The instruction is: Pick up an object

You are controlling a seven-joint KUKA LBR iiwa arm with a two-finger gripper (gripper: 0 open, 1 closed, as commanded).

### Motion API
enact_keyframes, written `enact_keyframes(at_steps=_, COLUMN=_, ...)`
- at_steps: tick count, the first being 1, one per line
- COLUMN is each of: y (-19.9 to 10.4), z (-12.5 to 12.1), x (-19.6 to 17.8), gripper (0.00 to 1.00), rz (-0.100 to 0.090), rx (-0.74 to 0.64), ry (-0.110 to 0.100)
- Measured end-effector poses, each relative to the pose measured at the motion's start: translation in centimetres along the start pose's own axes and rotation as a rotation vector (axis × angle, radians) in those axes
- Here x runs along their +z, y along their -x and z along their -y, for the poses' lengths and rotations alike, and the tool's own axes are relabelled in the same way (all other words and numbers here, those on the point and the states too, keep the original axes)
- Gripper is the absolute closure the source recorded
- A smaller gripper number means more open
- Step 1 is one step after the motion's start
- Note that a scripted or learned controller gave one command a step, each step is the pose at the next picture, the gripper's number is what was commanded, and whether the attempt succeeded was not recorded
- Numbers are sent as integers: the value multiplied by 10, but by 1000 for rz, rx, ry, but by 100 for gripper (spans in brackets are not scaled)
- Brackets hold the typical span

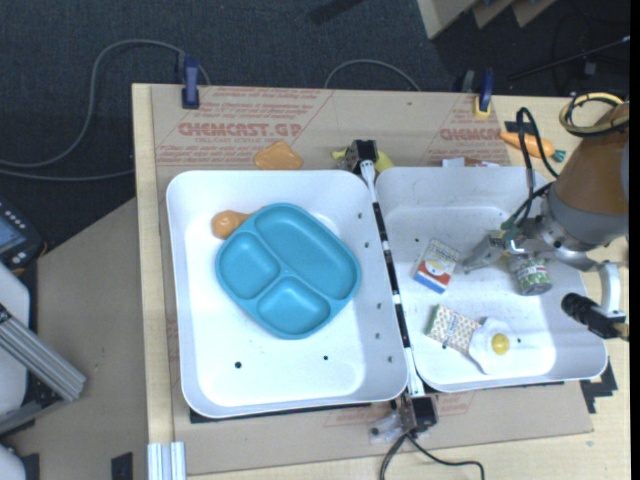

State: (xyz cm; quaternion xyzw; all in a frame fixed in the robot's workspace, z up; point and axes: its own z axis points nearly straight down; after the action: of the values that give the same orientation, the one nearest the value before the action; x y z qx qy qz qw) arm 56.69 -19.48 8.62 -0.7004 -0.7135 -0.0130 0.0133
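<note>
Several small objects lie in the right bin point(480, 203): carton point(436, 266), packet point(452, 327), fried-egg toy point(497, 346). Tool point(527, 268) hovers near them (finger state cannot tell). Approach step; next needs descent onto one object.

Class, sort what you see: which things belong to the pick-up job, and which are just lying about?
Job: gripper; small carton; patterned packet; fried-egg toy; jar.
Lying about: blue divided plate; orange piece; blue clamps; cables.

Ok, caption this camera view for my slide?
KUKA arm's gripper low in right bin near small carton; blue divided plate in left bin.
</note>
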Motion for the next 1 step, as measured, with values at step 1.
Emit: enact_keyframes(at_steps=1, y=0, z=0, x=0, gripper=0, rz=0, rx=0, ry=0)
